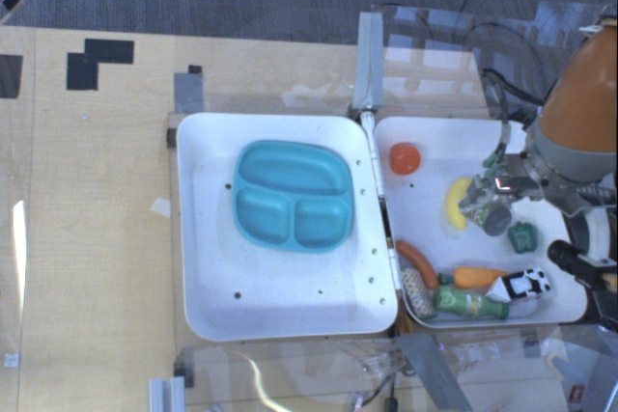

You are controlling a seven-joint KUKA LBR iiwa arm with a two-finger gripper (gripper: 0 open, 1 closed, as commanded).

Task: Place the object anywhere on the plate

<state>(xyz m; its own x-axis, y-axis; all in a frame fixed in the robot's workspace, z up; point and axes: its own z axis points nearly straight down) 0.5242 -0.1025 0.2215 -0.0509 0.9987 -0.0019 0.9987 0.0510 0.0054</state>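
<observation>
Hovering tool (480, 204) beside banana (456, 204)

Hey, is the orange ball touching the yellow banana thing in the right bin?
Apart. The camera view shows bare white bin floor between the orange ball and the yellow banana.
</observation>
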